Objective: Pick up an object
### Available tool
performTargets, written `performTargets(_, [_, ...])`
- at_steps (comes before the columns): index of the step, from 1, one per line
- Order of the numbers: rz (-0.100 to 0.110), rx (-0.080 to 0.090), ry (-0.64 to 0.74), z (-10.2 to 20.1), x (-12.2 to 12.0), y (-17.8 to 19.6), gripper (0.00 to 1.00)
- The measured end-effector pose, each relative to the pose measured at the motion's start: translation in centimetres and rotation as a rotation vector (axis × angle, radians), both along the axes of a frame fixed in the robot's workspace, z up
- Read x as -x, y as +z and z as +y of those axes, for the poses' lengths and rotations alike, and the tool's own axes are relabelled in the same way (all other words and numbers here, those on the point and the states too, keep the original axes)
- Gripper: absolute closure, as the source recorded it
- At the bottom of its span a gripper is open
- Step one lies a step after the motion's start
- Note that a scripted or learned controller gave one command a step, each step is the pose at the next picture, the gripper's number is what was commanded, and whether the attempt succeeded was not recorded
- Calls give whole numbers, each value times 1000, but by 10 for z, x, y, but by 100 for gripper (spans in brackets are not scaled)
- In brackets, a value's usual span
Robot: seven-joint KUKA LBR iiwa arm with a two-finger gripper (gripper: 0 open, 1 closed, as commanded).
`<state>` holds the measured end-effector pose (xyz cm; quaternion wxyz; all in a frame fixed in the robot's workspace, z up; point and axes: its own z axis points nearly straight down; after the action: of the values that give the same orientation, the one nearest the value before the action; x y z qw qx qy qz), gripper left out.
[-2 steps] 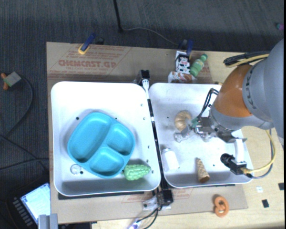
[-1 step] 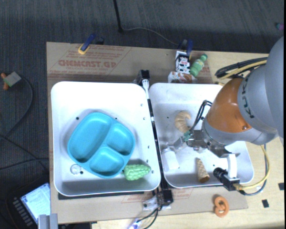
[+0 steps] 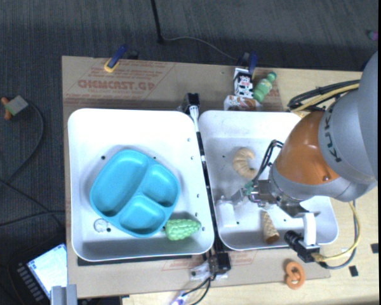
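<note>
Camera view, arm (image 3: 343, 145): my biggest worry. From my seat its grey and orange bulk covers much of the right bin (image 3: 222, 234), so I am steering half blind there.
Left bin (image 3: 76, 170): sits against the right one along a shared wall. Anything dragged across that wall could slip off and fall between them.
Blue divided plate (image 3: 134, 190): lies tilted in the left bin, well apart from the arm. I judge it too broad and shallow for a clean pinch; I would leave it.
Green bumpy toy (image 3: 181, 229): touches the plate's near corner in the left bin. Rounded and soft-looking, so it may squirt out if squeezed off-centre.
Tan curled piece (image 3: 244, 161): lies toward the far side of the right bin, just beside the wrist. A descent could knock it away before contact.
Brown cone-like piece (image 3: 269, 227): lies near the right bin's front wall, partly under the wrist. This is my likeliest target, yet so close to the wall a finger may strike the rim.
Gripper (image 3: 251, 192): low over the right bin floor, between the tan and brown pieces. I cannot tell how its jaws stand, and I see nothing held, so a lift from here may well come up bare.
</note>
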<state>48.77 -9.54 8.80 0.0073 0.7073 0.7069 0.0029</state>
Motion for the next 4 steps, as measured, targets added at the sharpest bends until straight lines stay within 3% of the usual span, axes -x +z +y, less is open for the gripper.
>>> performTargets(1, [1,-2,2,-1,0,0,0])
performTargets(2, [13,-3,2,-29,-132,30,0])
performTargets(3, [10,-5,0,-12,-43,-1,0])
performTargets(4, [13,-3,1,-63,-136,15,0])
